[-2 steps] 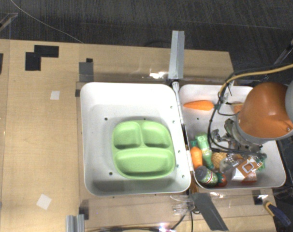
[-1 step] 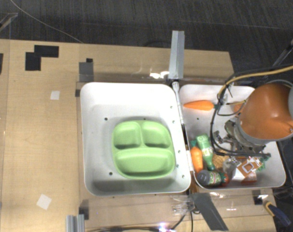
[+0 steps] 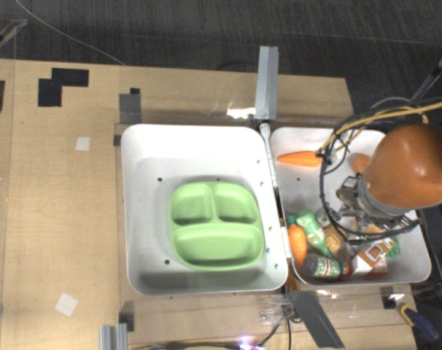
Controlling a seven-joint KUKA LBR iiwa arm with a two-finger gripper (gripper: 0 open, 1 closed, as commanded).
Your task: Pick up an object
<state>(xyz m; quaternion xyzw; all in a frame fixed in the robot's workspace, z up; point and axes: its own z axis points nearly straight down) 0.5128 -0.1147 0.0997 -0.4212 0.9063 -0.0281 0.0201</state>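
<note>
Where right bin (image 3: 418,268) crowds: orange carrot (image 3: 300,159), tapered, lying flat.

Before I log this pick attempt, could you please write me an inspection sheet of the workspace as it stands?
Surface: wooden bench bearing a left bin and a right bin, side by side.
Job's things: in the right bin, a carrot lies apart at the far side; a heap at the near side includes an orange piece, a dark bottle and a small carton.
Clutter: a green divided tray sits in the left bin.
Grippers: the arm hangs over the right bin; its wrist hides the gripper.
Cables: black and yellow cables loop off the arm.
Surroundings: dark carpet beyond the bench; black squares and pale patches on the wood.
</note>
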